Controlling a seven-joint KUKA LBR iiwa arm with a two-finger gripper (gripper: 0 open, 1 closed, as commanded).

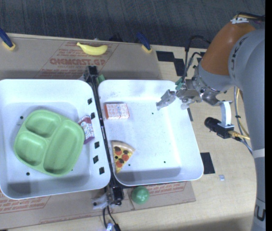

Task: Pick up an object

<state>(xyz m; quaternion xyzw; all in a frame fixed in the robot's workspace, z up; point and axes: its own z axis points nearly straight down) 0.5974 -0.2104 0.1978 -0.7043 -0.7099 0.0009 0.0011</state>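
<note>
My gripper (167, 99) hangs over the upper right part of the right bin (184, 143), with its fingers pointing left and nothing between them. An orange and white box (116, 110) lies at the upper left of that bin, well left of the gripper. A pizza slice toy (121, 155) lies at the bin's lower left. In the left bin (11, 93) sits a green divided plate (48, 142), and a small dark red packet (87, 127) leans beside it at the bin's right wall.
A yellow banana (92, 47) lies on the cardboard behind the bins. A green ball (139, 194) rests on the cardboard in front of the right bin. Blue clamps (5, 38) hold the cardboard's back corners. The arm's grey body with its orange band (225, 44) fills the right side.
</note>
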